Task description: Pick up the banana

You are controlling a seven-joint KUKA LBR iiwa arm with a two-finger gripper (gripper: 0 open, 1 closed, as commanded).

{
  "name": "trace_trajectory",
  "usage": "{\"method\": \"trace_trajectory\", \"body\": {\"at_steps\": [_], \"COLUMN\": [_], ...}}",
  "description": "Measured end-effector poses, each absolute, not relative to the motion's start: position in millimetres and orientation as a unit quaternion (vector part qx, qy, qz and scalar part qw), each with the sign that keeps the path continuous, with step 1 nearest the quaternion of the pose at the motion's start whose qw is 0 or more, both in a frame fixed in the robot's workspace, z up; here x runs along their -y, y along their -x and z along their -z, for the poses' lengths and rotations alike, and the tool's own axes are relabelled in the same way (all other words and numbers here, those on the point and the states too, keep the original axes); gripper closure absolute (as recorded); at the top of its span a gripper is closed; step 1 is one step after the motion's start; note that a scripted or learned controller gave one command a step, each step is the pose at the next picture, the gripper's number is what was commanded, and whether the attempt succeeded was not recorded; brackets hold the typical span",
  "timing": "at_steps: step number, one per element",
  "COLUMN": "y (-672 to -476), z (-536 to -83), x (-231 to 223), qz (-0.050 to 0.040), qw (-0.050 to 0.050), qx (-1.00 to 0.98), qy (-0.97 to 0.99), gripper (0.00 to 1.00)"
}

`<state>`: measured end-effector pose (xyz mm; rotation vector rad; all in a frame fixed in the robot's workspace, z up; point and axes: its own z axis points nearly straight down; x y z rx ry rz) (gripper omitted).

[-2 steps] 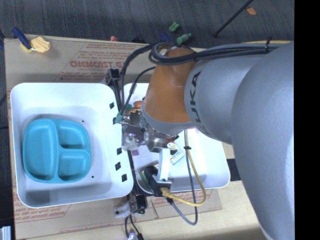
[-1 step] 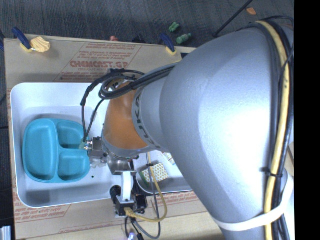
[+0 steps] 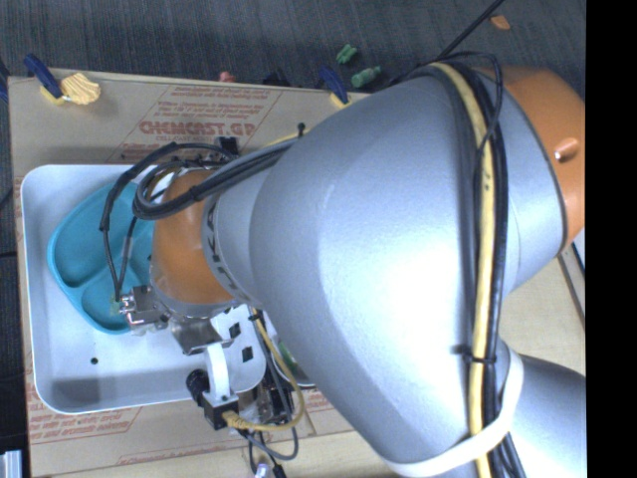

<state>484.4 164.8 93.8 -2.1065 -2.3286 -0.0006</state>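
Note:
The grey arm with its orange wrist band [image 3: 189, 257] reaches in from the right and covers the right bin and much of the left white bin [image 3: 40, 267]. The gripper [image 3: 137, 312] hangs low over the left bin, at the near edge of a teal, curved dish-like thing [image 3: 80, 252] that lies in the bin's far left part. The arm hides whatever lies under the wrist and further right.
The bins sit on a brown cardboard-covered bench [image 3: 199, 108]. A blue clamp with a small yellow piece [image 3: 78, 90] sits at the bench's far left corner, and another blue clamp [image 3: 332, 84] at the far edge. The bin's near left floor [image 3: 80, 366] is bare white.

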Motion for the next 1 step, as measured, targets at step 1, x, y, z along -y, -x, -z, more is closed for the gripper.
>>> {"method": "trace_trajectory", "body": {"at_steps": [1], "y": [-484.3], "z": [-103.7], "x": [-165.0], "qz": [-0.0008], "qw": [0.002], "qx": [0.743], "qy": [0.669], "gripper": [1.00]}}
